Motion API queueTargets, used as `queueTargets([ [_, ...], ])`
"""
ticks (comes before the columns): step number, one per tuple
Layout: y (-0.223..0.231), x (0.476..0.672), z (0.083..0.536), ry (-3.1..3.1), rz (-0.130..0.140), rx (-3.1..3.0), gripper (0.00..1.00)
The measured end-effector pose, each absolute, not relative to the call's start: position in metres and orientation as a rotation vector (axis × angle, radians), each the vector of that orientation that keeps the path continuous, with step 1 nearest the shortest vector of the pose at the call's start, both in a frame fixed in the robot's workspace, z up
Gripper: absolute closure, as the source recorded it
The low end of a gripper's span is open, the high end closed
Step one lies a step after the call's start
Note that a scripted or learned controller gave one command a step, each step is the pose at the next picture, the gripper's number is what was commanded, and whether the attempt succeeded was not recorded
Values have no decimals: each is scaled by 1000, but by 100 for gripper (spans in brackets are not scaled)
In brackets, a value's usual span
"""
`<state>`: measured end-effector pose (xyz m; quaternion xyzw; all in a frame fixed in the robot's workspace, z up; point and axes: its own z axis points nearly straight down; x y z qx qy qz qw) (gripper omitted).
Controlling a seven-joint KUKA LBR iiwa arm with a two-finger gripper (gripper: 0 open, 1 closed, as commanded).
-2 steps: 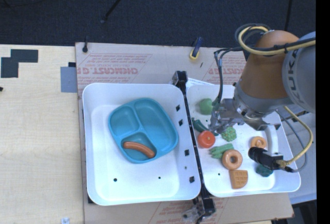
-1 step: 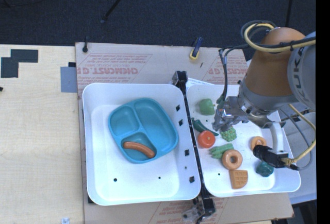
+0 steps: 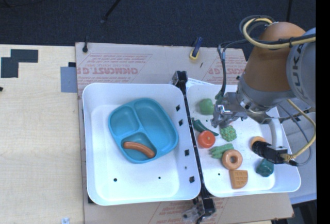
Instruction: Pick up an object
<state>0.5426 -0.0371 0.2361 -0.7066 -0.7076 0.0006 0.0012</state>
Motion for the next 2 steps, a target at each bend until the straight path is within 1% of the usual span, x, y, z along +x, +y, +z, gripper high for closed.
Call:
queueTargets([
  [1, -34, 530, 233, -2215, 5, -2222, 100],
  [2, -37, 532, 219, -2216, 7, -2220, 100],
])
